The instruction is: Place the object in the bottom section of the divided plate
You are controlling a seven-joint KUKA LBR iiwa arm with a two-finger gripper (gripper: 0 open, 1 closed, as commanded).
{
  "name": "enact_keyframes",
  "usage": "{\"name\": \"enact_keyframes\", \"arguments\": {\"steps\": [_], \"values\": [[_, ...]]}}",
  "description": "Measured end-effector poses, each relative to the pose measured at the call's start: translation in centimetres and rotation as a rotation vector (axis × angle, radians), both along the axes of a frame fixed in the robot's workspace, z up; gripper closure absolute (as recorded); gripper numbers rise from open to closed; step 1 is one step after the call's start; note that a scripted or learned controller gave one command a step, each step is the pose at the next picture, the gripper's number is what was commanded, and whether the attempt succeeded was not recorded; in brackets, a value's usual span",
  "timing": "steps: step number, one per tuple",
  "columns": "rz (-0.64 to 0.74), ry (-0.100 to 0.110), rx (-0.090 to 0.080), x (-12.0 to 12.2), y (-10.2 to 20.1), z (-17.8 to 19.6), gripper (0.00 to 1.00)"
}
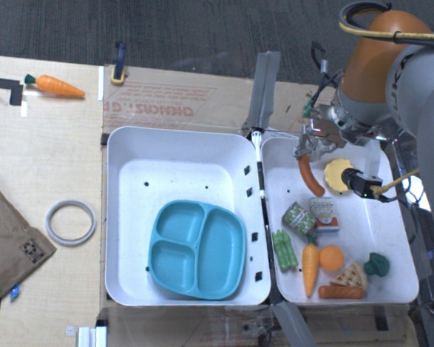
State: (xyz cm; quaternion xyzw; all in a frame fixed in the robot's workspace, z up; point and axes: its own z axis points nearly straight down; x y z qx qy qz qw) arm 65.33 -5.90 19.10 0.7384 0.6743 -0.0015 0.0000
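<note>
In the camera view you see the gripper [308,149] over the upper part of the right bin [401,289], and its fingers close on the top end of a red sausage [311,175], which hangs down and to the right. The blue divided plate [197,249] lies in the left bin [126,200], at lower centre of the frame.
</note>
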Motion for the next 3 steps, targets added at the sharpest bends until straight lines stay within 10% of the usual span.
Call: {"name": "enact_keyframes", "arguments": {"steps": [1,2,3], "values": [[0.132,0.000,0.002,-7.9,2.0,0.0,1.00],[0.178,0.001,0.002,-9.8,11.0,0.0,1.00],[0.175,0.002,0.001,-16.7,16.9,1.8,1.00]]}}
